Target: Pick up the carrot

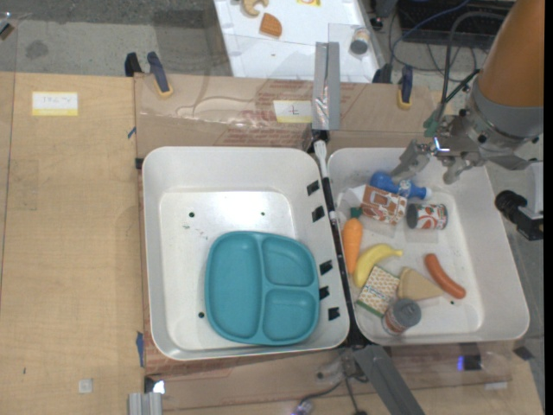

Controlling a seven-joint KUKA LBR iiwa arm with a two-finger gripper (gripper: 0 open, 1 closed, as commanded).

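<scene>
The carrot (352,242) is orange with a green top. It lies lengthwise along the left wall of the right bin (505,296), top end pointing away from me. My gripper (433,164) hangs over the far part of that bin, up and to the right of the carrot and well apart from it. Its two fingers (414,157) are spread open with nothing between them.
A banana (377,259) lies just right of the carrot. Also in the right bin are a red-and-white carton (383,204), a blue bottle (396,184), a small can (426,216), a sausage (445,277), a wedge (418,286) and a tin (402,316). A teal divided plate (262,288) sits in the left bin (164,232).
</scene>
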